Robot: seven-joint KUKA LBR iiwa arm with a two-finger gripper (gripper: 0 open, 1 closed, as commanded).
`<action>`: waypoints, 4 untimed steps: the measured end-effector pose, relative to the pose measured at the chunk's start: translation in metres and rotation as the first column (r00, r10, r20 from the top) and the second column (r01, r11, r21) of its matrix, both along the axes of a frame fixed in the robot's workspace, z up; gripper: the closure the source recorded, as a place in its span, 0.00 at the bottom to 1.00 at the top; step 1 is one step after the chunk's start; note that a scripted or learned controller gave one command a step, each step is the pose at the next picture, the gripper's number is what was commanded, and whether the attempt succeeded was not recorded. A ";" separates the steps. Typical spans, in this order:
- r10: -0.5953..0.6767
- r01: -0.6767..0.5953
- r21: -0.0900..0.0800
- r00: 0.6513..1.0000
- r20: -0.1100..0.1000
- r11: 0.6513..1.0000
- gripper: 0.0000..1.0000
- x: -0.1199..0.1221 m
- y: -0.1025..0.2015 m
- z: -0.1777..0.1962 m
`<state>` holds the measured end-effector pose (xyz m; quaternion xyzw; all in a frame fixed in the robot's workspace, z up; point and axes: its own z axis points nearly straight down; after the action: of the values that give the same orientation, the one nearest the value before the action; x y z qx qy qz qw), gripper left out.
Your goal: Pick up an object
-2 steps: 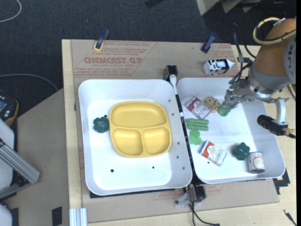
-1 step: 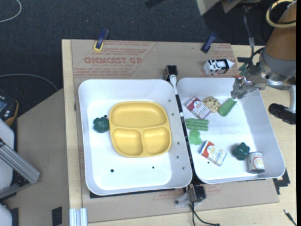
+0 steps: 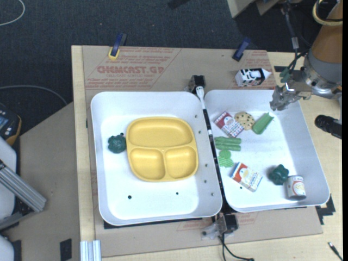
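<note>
Hand [image 3: 280,99] apparently hovers beside green block [image 3: 262,123].

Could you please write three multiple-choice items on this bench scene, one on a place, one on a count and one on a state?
1. Where does the yellow divided tray lie?
A. in the left bin
B. in the right bin
C. on the cardboard

2. How many compartments does the tray have?
A. two
B. three
C. five

3. How does the small can sit?
A. inside the tray
B. in the right bin's near right corner
C. on the floor

Answers: 1 A, it fills the middle of the left bin. 2 B, one long section above two smaller ones. 3 B, it sits beside the dark green toy.
</note>
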<state>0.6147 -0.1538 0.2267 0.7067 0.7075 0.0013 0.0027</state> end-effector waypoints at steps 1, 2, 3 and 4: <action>0.003 -0.003 0.004 1.000 -0.008 1.000 1.00 -0.020 0.043 0.006; 0.002 -0.002 0.005 1.000 -0.011 1.000 1.00 -0.053 0.080 -0.005; 0.004 -0.004 0.005 1.000 -0.009 1.000 1.00 -0.073 0.130 -0.004; 0.003 -0.003 0.005 1.000 -0.010 1.000 1.00 -0.110 0.163 0.008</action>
<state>0.5049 0.0089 0.2348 0.7056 0.7086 -0.0007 -0.0025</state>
